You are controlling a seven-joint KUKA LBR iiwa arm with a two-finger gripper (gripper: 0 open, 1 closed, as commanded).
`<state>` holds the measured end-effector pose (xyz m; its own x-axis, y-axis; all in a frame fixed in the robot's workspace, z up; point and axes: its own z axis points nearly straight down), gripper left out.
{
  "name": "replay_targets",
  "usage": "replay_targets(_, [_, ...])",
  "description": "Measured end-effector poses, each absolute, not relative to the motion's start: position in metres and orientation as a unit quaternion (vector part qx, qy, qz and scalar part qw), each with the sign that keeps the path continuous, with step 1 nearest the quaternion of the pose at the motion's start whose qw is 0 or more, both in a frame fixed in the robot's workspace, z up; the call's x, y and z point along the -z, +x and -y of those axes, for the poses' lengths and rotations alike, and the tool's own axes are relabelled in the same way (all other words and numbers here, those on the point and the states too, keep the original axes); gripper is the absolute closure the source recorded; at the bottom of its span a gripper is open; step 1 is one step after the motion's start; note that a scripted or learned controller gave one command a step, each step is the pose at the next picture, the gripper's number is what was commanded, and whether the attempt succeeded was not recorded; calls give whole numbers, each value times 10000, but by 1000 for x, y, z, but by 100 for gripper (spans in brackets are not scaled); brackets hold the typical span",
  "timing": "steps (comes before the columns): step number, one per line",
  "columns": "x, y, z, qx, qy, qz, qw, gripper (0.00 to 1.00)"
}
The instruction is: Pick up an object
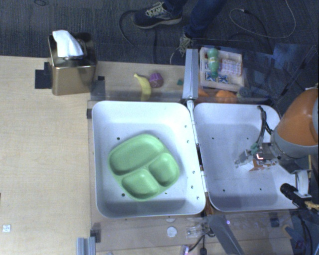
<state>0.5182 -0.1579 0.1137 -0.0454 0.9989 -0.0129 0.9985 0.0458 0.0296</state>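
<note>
A green divided plate (144,166) with three compartments lies in the left white bin (107,201). In the right white bin (224,129) my gripper (247,159) reaches in low from the right, close to the bin floor near its middle right. The grey arm with its orange band (301,119) stands above the right bin's right edge. No object shows between the fingers, and their state is too small and blurred to read.
Beyond the bins lie a yellow banana (143,84) and a purple object (156,79). A tissue box (70,60) stands at the back left. A packaged toy (221,64) and an orange item (225,96) sit behind the right bin. A person's shoe (155,15) is at the top.
</note>
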Motion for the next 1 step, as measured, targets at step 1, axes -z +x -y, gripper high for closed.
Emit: replay_targets(1, [-108, 566, 164, -84, 6775, -7352, 222, 0])
